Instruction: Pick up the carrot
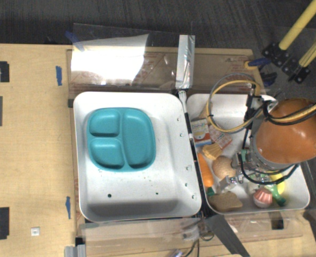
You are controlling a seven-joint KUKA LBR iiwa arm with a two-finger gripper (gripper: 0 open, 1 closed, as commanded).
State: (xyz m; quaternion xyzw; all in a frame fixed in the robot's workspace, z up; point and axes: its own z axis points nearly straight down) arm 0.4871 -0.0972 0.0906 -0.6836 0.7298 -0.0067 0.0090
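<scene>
Arm (286,133) reaches down into right bin (302,197); gripper (234,180) near carrot (206,171).

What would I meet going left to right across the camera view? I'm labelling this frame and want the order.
Teal divided plate in the left bin → carrot at the right bin's left wall → tan round food item → pink item.

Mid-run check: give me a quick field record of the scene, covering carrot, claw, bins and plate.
carrot: orange piece at the right bin's left wall, lying free
claw: over the right bin, under the orange wrist band; finger state unclear
left bin: holds a teal divided plate
right bin clutter: tan round item, brown flat piece, pink item
task state: carrot not yet picked up
</scene>
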